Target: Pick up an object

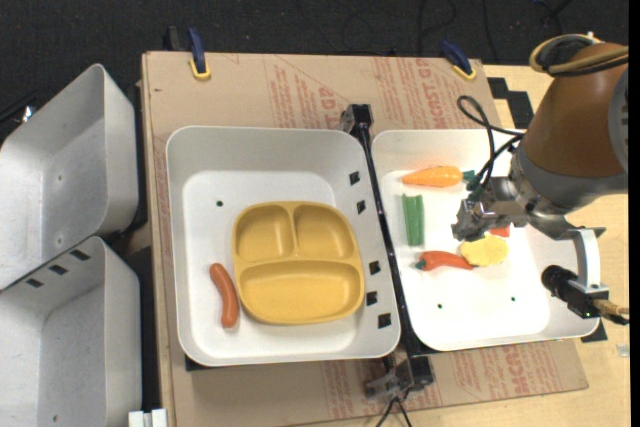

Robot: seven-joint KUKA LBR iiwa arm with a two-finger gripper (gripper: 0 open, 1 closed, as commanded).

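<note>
gripper [476, 221] over right bin [520, 320] | yellow object [487, 251] just below it

A brown bench [270, 95] carried two white bins. The left bin [190, 245] touched the right bin [480, 325].

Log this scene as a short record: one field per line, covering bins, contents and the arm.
left bin: holds a yellow divided plate and a sausage lying beside the plate's left edge
right bin: holds a carrot, a green stick, a red chili and a yellow piece
arm: reaches in from the right over the right bin
pincer: low over the right bin, just above the yellow piece
grasp: nothing seen held
</note>
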